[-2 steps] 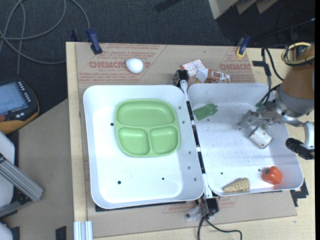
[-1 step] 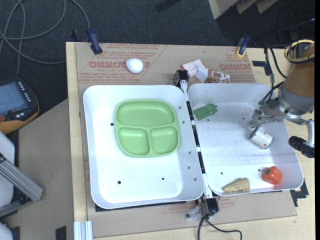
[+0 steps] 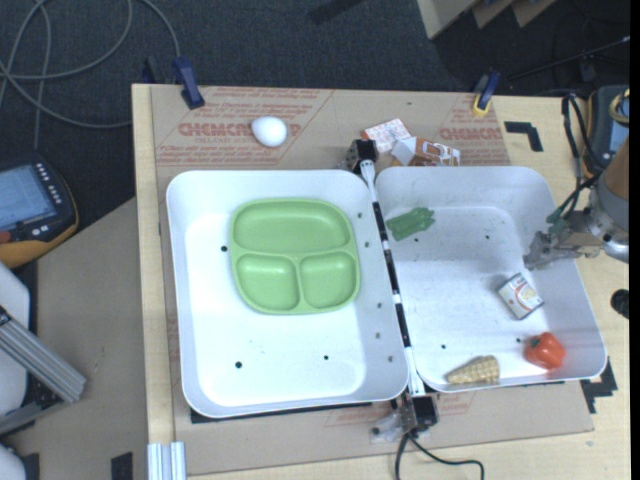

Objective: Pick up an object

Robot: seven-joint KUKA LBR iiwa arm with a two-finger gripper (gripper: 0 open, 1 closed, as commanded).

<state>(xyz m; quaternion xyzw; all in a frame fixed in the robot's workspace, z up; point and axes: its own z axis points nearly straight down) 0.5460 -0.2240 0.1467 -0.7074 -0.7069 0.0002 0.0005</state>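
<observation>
Four items lie in the right bin (image 3: 470,183); jaws (image 3: 540,251) hover over it, state unclear.

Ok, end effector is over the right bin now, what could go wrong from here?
1. The end effector sits near the right bin's far-right wall, above the small carton; a descent there may close on nothing or clip the wall.
2. The carton, the red tomato-like piece and the ice-cream cone lie near the bin's sloped edges, so a fingertip could push them aside instead of grasping.
</observation>
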